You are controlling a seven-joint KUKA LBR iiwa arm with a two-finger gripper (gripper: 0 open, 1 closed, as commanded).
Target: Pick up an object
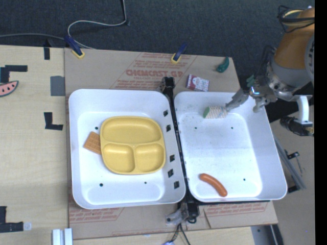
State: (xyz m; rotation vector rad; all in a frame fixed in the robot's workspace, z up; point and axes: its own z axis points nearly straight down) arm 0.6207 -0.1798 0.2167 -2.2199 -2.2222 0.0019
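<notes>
In the right bin (265, 152), a small white and green object (215, 112) lies near the back wall, and an orange-red sausage (213, 184) lies near the front wall. My gripper (245, 105) hangs over the bin's back right corner, open, with nothing between its fingers. Its left finger (235, 101) slants down toward the white and green object, and the tip ends right beside that object's right end. The left bin (82, 137) holds a yellow divided plate (134, 144) with a brown waffle-like piece (92, 143) tucked at its left edge.
A black hinge strip (172, 137) runs between the bins. On the cardboard behind them lie a small red and white packet (197, 82) and a green clip (223, 65). Yellow-blue clamps (179, 53) hold the cardboard's back edge.
</notes>
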